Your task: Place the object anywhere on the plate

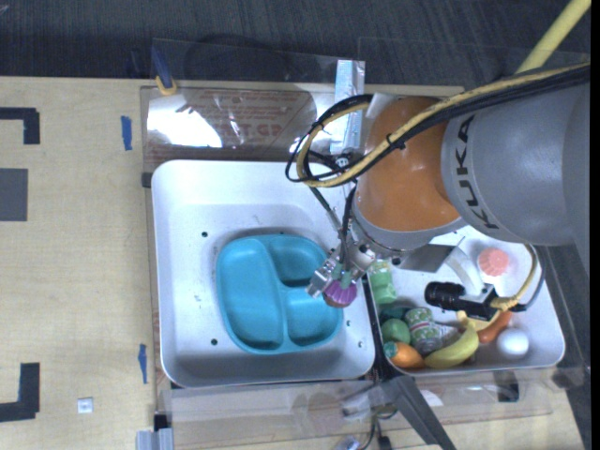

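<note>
A blue divided plate (267, 293) lies in the left white bin (183, 251). My gripper (334, 281) hangs over the plate's right rim, close to the wall between the two bins. A small purple toy with a green top (341, 294) sits between the fingertips, and the fingers are shut on it. The toy is just above the plate's right edge, beside the lower right compartment. The arm's grey body and orange band cover much of the right bin's far side.
The right bin (548, 345) holds several toy foods: a yellow banana (455, 351), an orange piece (406, 353), green pieces (394, 329), a white ball (513, 343) and a pink-topped white piece (494, 262). A clear plastic sheet (244, 120) lies behind the left bin.
</note>
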Robot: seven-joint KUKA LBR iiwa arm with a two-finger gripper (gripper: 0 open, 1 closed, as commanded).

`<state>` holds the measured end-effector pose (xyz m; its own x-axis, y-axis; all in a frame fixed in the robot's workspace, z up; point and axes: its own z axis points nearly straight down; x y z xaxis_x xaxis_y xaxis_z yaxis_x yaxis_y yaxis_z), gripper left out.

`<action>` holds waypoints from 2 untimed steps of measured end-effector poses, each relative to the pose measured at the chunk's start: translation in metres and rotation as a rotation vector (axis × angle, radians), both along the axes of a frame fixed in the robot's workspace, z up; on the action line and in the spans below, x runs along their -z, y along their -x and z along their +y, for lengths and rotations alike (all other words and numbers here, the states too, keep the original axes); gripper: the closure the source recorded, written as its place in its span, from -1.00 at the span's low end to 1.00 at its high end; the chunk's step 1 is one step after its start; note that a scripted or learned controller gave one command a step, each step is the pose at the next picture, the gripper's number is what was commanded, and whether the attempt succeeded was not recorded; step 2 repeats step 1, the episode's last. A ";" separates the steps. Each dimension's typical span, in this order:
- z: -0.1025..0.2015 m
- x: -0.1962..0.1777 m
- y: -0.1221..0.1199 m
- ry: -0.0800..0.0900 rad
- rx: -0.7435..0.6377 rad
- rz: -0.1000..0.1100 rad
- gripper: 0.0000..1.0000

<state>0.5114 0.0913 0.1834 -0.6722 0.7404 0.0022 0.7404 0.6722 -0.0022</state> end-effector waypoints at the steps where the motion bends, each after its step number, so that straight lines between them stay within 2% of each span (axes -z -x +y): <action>1: -0.001 0.000 0.000 0.000 0.001 0.000 -1.00; 2: -0.001 0.000 0.000 0.000 0.001 0.000 -1.00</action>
